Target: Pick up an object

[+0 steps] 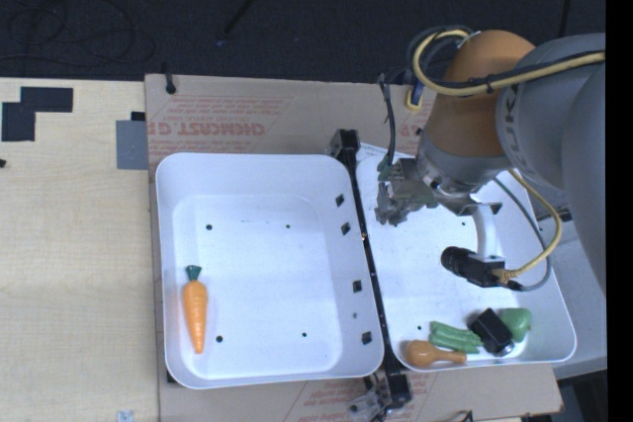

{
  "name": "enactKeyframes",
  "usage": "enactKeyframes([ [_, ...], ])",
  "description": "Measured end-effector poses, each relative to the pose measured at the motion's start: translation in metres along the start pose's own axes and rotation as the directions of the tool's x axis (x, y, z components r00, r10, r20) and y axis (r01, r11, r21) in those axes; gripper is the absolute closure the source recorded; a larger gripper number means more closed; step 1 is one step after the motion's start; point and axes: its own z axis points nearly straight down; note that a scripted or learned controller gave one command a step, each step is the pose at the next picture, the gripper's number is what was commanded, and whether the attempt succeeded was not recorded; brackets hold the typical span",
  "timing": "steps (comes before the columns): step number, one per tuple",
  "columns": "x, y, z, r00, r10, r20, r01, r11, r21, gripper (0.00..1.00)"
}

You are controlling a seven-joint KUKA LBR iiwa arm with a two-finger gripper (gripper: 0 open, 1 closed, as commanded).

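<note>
We see the arm reaching in from the right, orange band above the wrist, bent down over the right bin. The claw sits low over that bin's upper left area, close to the divider between the two bins. Its fingers are too dark and small for us to resolve, so we can't tell if it's spread or closed, and we see nothing between them.

Candidate objects:
- Toy carrot in the left bin, lying near the lower left wall, green top pointing away from us, orange tip toward the near edge. Well apart from the claw.
- Small cluster in the right bin's near corner: a green pod-shaped piece, an orange-tan pear-shaped piece just below it, a black block and a light green piece partly behind the block. They look touching or nearly so; exact contacts we can't make out.

A black cylindrical part with a yellow cable hangs off the arm above the mid right bin.

Both bins rest on a brown cardboard sheet on the table.
</note>
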Motion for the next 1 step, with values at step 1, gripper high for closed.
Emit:
enactKeyframes([
  [1, -0.007, -0.0012, 0.0063, 1.0, 0.01, 0.005, -0.01, 1.0, 0.008, 0.0],
])
